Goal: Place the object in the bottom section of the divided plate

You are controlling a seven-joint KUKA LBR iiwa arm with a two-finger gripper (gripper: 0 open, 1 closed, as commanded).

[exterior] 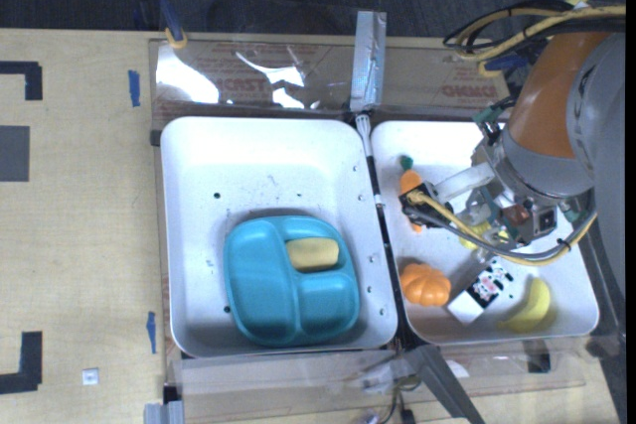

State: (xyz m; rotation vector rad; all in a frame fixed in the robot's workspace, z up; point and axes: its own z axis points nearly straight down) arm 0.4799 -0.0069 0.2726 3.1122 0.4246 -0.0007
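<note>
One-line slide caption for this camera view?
Gripper above the right bin; blue divided plate in the left bin holds a yellow piece.

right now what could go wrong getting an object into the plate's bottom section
The tool hangs in a crowded bin: carrot, pumpkin, white box lie close, so it may grab the wrong one.
The divided plate holds a yellow piece in its upper section, so a drop might land beside it.

Bright, even overhead light; glare on the clear film (263, 74); soft shadows.

A robotics lab: an industrial arm (556, 114) reaches over a wooden bench (79, 233) marked with black tape (35, 82).
</note>
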